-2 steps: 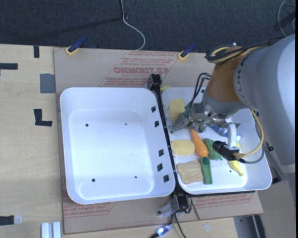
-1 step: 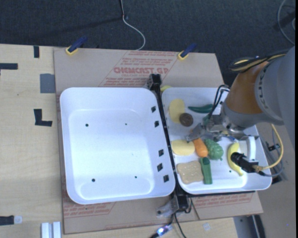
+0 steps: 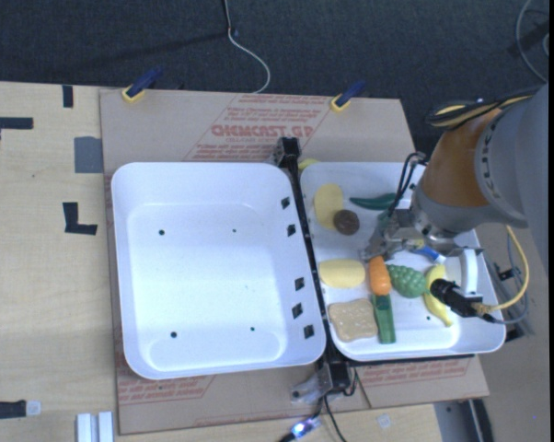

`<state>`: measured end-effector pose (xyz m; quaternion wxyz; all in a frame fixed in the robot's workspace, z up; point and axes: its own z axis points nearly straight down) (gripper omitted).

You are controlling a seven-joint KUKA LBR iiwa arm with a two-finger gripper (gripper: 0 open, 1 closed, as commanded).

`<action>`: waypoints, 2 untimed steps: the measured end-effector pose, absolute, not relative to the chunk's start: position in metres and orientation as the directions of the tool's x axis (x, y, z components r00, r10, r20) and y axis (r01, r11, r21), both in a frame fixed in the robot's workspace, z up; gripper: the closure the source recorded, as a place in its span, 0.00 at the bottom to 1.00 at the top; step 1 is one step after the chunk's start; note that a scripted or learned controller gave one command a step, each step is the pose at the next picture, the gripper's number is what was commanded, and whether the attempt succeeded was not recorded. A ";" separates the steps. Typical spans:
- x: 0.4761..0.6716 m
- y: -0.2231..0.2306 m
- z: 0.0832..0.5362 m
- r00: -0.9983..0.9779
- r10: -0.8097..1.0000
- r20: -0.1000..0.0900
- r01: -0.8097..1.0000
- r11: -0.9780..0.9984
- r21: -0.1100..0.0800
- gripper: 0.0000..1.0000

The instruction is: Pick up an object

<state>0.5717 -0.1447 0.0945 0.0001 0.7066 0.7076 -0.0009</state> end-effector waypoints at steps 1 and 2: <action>0.674 -0.077 0.191 -0.011 1.000 0.000 1.000 0.011 0.016 1.00; 0.668 0.009 0.229 -0.010 1.000 0.004 1.000 0.010 0.002 1.00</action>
